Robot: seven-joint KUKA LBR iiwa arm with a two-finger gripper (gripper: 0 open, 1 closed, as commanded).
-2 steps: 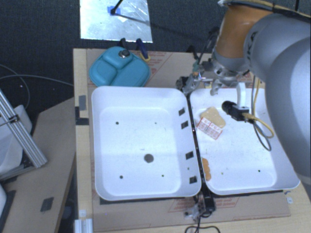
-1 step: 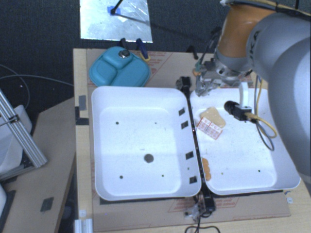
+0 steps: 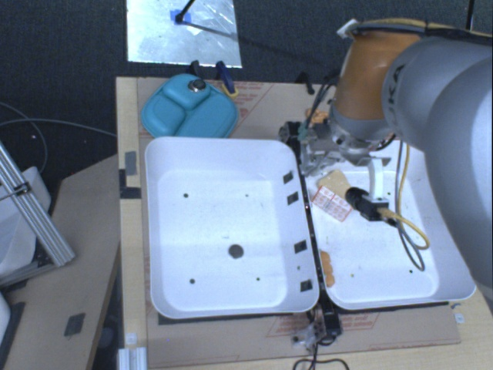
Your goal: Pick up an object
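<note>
1. Two white bins are lying side by side on the bench; the arm [image 3: 431,91] is reaching over the right bin [image 3: 400,284] at its far left corner, next to the divider between the bins.

2. Gripper [image 3: 320,159]: it is hanging low at the arm's end, among cables and metal parts. Its state cannot be told, because the wrist is covering most of it.

3. Candidate objects: a tan card [image 3: 336,182] is lying just beside and below the gripper, and a red-patterned packet [image 3: 333,203] is lying just nearer the camera, touching or overlapping the card. Whether the gripper is touching either one cannot be told.

4. Other contents: a small orange piece [image 3: 326,267] is lying well away from the gripper, along the bin's left wall; a black fitting with a yellow cable [image 3: 416,237] is trailing to the gripper's right and looks like part of the rig.

5. Left bin [image 3: 223,222]: a small dark disc [image 3: 236,250] is resting on its floor, well away from the gripper.

6. Step in hand, as a judgement: the arm is descending on, or settling at, a grasp near the card and packet; nothing is visibly being held.

7. Next move, as a judgement: the gripper needs to be closing on a flat, thin item, so an edge must be caught before lifting clear of the wall.
</note>
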